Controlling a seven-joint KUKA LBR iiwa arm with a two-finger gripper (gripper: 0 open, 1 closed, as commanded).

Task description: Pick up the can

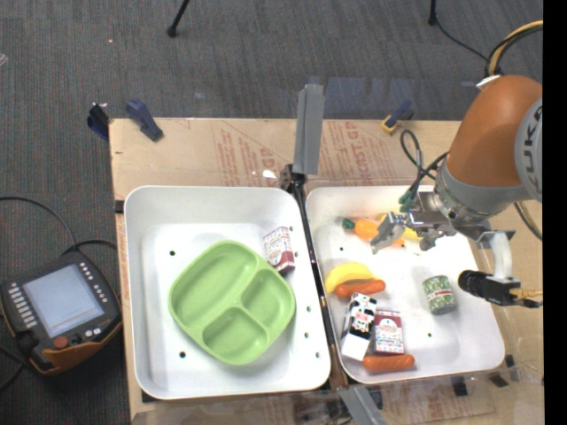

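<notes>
Metal-walled and rigid, the can is lying light and slippery at the gripper's five o'clock; fingers are spreading apart, pinching nothing. Grasp across its sides.

The arm came in from the right with its orange band up top and the grey wrist angled down-left. The gripper hung low over the back part of the right bin, fingers spread apart with nothing between them.
</notes>
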